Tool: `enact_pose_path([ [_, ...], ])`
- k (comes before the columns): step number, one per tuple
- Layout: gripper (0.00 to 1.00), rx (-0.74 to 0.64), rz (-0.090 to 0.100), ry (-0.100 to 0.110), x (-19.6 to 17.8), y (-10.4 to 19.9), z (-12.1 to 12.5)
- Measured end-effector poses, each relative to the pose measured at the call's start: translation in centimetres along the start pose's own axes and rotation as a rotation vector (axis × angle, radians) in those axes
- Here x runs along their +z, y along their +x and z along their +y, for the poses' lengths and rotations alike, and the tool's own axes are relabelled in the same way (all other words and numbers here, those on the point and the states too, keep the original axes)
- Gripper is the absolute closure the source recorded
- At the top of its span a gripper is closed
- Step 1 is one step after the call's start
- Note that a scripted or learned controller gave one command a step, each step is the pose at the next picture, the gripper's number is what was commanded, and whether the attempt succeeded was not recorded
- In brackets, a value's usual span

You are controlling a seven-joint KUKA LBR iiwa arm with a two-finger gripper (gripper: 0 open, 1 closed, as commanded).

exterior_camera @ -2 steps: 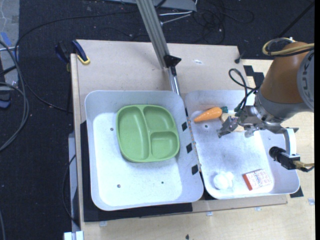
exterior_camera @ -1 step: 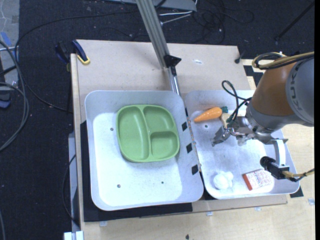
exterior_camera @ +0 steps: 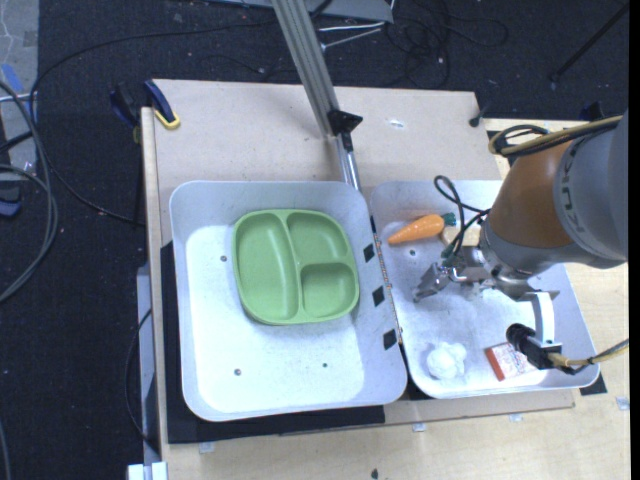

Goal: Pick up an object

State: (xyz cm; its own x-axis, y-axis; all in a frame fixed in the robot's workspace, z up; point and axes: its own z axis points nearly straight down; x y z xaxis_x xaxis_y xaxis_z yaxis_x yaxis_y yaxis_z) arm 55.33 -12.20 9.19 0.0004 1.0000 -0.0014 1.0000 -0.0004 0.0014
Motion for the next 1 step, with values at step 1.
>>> enact_pose_path([
  [1,1.00,0.002,-0.001,-0.005,-1.27,-0.06,0.13],
])
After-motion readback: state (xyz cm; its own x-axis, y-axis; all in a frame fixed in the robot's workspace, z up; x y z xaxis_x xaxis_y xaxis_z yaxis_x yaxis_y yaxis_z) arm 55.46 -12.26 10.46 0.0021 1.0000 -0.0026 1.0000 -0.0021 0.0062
